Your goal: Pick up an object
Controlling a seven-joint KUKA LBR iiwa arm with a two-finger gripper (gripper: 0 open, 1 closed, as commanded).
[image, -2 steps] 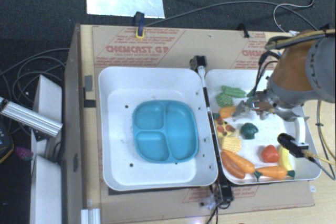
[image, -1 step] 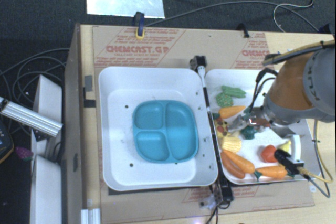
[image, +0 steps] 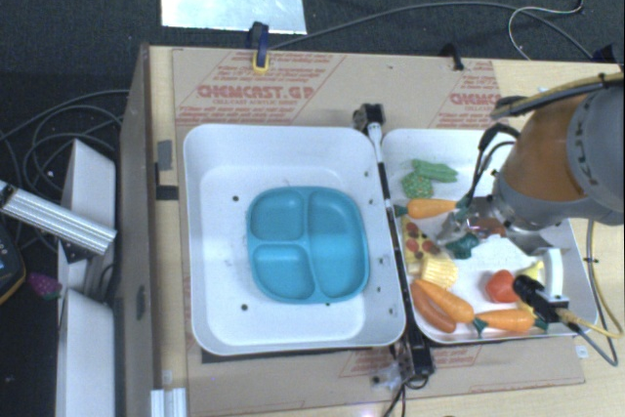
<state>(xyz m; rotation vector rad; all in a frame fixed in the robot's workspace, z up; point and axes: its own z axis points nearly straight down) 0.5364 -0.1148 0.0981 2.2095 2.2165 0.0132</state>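
We note the arm [image: 576,146] entering from the right, grey housing with the orange band above the wrist, bent downward and to the left. The end effector [image: 459,231] sits low at the arm's left tip. Its fingers look blurred here; we cannot judge how they stand.

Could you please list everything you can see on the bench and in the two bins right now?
bins: 2, white, side by side on bench
plate: 1, blue, divided, left bin
green toys: 2, right bin, far end
carrots: 2, orange, right bin, one mid-left, one near edge
corn: 1, yellow, right bin, middle
hot dog: 1, orange-brown, right bin, near-left
tomato: 1, red, right bin, near end
arm: 1, grey and orange, over right bin
pincer: 1, low over right bin's middle
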